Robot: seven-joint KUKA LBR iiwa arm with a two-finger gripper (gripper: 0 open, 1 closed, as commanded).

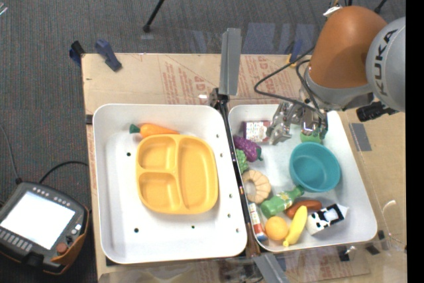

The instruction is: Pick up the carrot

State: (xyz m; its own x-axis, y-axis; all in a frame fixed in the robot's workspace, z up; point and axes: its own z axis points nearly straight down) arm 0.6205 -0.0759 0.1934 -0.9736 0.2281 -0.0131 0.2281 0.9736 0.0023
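The grey KUKA arm with its orange band [344, 50] reaches in over the far end of the right-hand shallow white bin [351, 162], and its metal two-finger gripper [290, 124] hangs low there, above the clutter at that bin's far edge. Nothing sits between the gripper's tips that I can make out, so by my judgement the task has hardly begun: the carrot is not picked, and the arm is over the wrong bin.

The left-hand shallow white bin [112, 209], well off to the gripper's left across the divider, holds a yellow three-compartment plastic plate [177, 174]. The small orange carrot with a green top [154, 130] lies just beyond that plate's far edge, touching or nearly touching it, well apart from the gripper. What is left is the whole job: cross to the left bin, come down on the carrot, close and lift.

Just nearer than the gripper and slightly right stands a teal plastic bowl [315, 167]; to its left lie a small pink-and-white carton [255, 130] and a purple bunch of toy grapes [246, 148].

Whether the gripper is open or closed cannot be told; the metal parts blur together against the items beneath. The arm's bulk hides part of the bin's far right corner, and a green object [313, 137] beside the gripper is too covered to name.
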